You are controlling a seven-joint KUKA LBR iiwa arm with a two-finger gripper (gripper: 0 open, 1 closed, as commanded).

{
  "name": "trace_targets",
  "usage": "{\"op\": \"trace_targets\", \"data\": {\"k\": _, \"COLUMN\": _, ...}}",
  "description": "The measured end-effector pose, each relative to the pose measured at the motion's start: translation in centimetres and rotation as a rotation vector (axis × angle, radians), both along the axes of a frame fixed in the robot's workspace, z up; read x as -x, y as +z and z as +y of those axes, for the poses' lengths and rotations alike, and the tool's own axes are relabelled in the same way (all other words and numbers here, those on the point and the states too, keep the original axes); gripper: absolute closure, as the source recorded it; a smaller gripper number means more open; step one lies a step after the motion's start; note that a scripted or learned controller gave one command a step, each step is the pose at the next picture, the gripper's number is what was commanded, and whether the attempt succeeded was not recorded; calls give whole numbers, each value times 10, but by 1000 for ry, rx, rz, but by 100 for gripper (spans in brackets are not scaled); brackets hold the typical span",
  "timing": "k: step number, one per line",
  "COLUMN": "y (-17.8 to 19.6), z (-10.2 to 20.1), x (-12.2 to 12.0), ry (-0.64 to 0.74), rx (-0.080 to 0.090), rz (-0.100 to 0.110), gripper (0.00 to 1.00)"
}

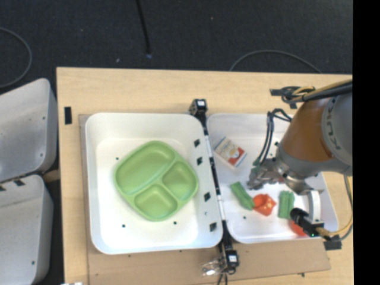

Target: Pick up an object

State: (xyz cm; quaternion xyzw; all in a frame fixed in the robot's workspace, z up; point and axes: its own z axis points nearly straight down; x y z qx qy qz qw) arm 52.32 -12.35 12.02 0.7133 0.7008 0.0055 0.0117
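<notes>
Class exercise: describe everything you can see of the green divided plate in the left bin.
The green divided plate is light green and looks like moulded plastic, with rounded corners and three compartments: one long, two smaller. It lies flat, right way up and turned at a slant, near the middle of the left white bin. Its compartments hold nothing, and only the bin floor touches it.

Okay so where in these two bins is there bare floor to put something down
Left bin: a bare strip rings the green divided plate, widest along the near wall. Right bin: bare at the far-left corner behind the small box. Its near half is crowded with the end effector, green block and red piece.
</notes>
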Motion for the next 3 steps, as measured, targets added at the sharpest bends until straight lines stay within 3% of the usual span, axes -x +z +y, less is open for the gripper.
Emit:
{"op": "trace_targets", "data": {"k": 1, "y": 64, "z": -1, "x": -3, "ry": 23, "rx": -7, "rz": 17, "gripper": 100}}
{"op": "trace_targets", "data": {"k": 2, "y": 88, "z": -2, "x": -5, "ry": 20, "rx": -7, "rz": 20, "gripper": 100}}
{"op": "trace_targets", "data": {"k": 3, "y": 89, "z": 57, "x": -5, "ry": 26, "rx": -11, "rz": 23, "gripper": 100}}
